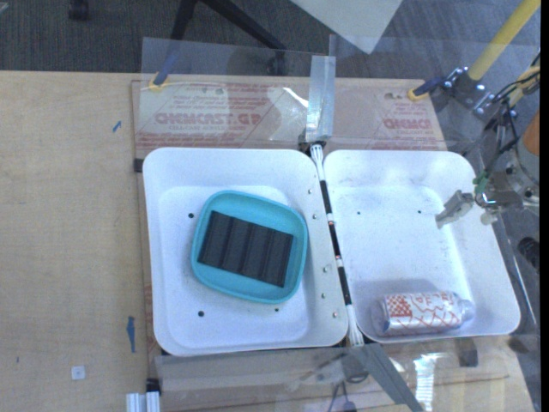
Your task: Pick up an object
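Findings: the counter [69, 230] carries 2 shallow white bins. The left bin [167, 178] holds a teal tray [249, 245] with a dark ribbed insert, lying flat near the bin's centre. The right bin [403, 187] holds a can [425, 311] with a red and white pattern, lying on its side against the near wall.

The gripper [453, 206] sits at the right bin's far-right side, near the rim, well apart from the can. Its opening state cannot be determined from this view, and nothing is visibly held.

Risks, as judgement:
1. The can is round and on its side; a descent slightly off its axis would likely roll it away or pinch only air.
2. Its position against the bin wall leaves little finger clearance, so collision with the wall is possible.
3. The tray is broad and flat; an attempt there likely exceeds the gripper's span.
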`<state>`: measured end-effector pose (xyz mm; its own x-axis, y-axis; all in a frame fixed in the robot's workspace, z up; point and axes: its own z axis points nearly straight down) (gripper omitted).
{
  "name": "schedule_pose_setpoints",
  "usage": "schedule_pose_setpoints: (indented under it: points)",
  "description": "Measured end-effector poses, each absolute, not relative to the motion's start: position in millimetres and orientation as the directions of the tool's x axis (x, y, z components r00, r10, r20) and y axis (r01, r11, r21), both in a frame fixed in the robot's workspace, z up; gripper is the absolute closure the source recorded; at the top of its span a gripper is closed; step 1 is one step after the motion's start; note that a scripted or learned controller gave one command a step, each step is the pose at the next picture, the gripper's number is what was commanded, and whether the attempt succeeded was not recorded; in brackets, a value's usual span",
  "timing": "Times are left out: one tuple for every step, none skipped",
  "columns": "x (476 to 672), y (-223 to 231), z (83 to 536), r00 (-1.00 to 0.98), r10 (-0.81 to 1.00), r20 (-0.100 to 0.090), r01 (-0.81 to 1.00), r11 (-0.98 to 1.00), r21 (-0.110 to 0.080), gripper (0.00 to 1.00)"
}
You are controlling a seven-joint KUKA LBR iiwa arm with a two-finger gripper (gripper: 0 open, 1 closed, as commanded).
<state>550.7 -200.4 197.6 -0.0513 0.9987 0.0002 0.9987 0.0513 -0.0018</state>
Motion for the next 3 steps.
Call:
schedule_pose_setpoints:
  points:
    - [479.8, -192.2, 216.5, -0.370, 0.929, 0.002, 0.929, 0.370, -0.002, 0.00]
    - [481.1, -146.8, 125.2, -0.540, 0.841, -0.004, 0.841, 0.540, 0.003, 0.00]
    - [480.0, -191.0, 126.3, -0.253, 0.968, -0.003, 0.968, 0.253, 0.002, 0.00]
